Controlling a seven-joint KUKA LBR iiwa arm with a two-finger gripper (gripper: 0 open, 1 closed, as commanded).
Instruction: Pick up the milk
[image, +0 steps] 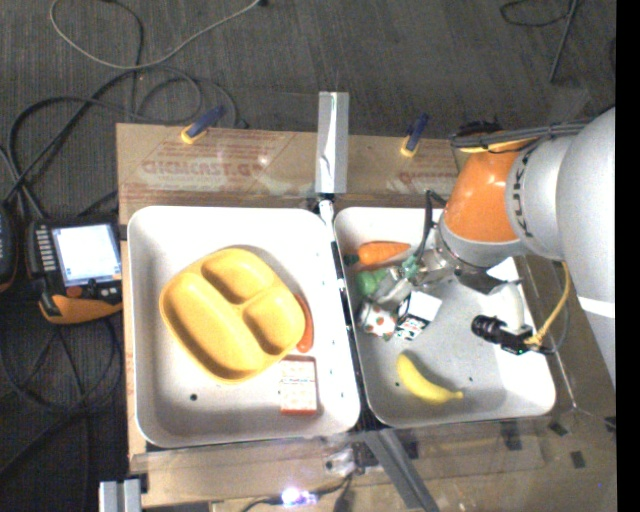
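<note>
You had even, fairly bright overhead light, and both white bins (150, 330) came out near washed-out. Glare sat on the clear sheet (215, 165) behind them. Shadows stayed soft and short. Small items under the arm (540, 200) looked slightly blurred; the floor (80, 60) stayed dim and grainy.

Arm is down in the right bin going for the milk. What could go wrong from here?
1. The gripper sits in a tight cluster: carrot, a green item and a small carton. It may close on the wrong thing.
2. That cluster lies against the right bin's left wall, so the fingers may hit it.
3. A carton also lies in the left bin; I cannot tell which is the milk.
</note>
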